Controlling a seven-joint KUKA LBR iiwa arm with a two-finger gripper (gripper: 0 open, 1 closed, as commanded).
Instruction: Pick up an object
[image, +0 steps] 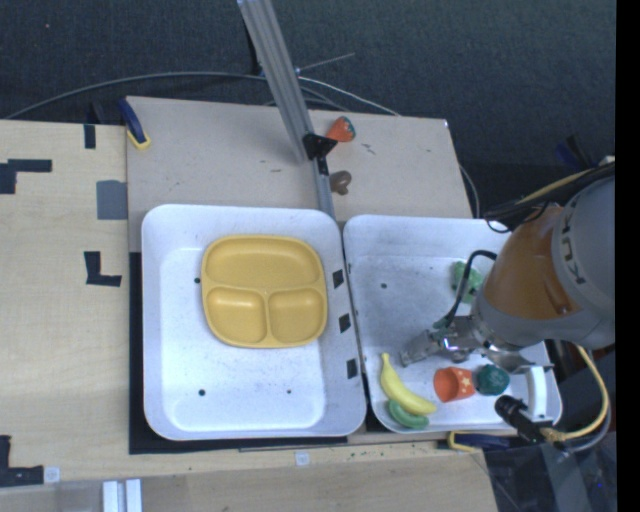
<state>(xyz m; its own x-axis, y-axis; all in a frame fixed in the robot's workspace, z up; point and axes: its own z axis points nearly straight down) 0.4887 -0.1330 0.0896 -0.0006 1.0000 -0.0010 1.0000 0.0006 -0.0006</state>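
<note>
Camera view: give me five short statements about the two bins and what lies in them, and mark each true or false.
1. The yellow tray lies in the left bin. True.
2. The banana lies in the left bin. False: it lies in the right bin, near its front edge.
3. The orange cup and the teal thing lie side by side. True.
4. The tray has a single compartment. False: it has three.
5. The claw is over the left bin. False: it is over the right bin, above the banana.

Only partial letters (perhaps "KU") show on the arm (590, 262), not fully readable.
</note>
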